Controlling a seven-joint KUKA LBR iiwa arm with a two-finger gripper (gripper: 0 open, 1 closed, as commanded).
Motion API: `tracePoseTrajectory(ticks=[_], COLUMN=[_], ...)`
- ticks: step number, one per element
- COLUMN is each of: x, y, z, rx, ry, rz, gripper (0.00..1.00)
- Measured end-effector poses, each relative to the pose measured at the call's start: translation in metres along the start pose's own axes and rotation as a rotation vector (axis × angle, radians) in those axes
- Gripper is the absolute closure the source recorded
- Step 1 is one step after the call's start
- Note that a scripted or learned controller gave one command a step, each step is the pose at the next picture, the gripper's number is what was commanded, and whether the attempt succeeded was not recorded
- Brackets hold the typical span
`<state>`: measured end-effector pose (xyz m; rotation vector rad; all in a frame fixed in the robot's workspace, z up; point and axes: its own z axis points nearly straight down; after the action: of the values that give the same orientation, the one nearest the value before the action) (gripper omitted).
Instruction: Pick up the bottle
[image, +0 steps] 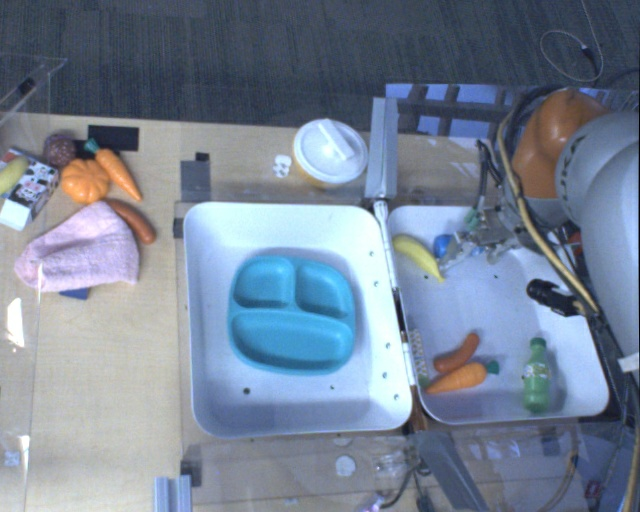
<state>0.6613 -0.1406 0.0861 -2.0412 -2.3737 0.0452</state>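
The bottle (537, 376) is small and green with a pale label. It rests in the near right corner of the right bin (500, 300), its cap pointing to the far side. My gripper (466, 243) hangs low over the far part of the same bin, beside a small blue object (443, 243) and a banana (418, 255). The bottle is well apart from the gripper, toward the near right. Nothing shows in the gripper's grasp.
A toy sausage (457, 352) and a carrot (460, 378) lie left of the bottle. The left bin (200, 300) holds a blue divided plate (293, 310). A white-lidded tub (330, 150) stands behind the bins. A pink cloth (80, 250) and toy vegetables lie on the bench at left.
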Motion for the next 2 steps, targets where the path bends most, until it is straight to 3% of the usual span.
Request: tracePoseTrajectory(ticks=[1,2], x=[0.0310,0.0344], y=[0.0051,0.0057], z=[-0.0010,-0.0008], rx=[0.000,0.001], ry=[-0.002,0.001], rz=[-0.058,-0.156], gripper=[0.00,0.00])
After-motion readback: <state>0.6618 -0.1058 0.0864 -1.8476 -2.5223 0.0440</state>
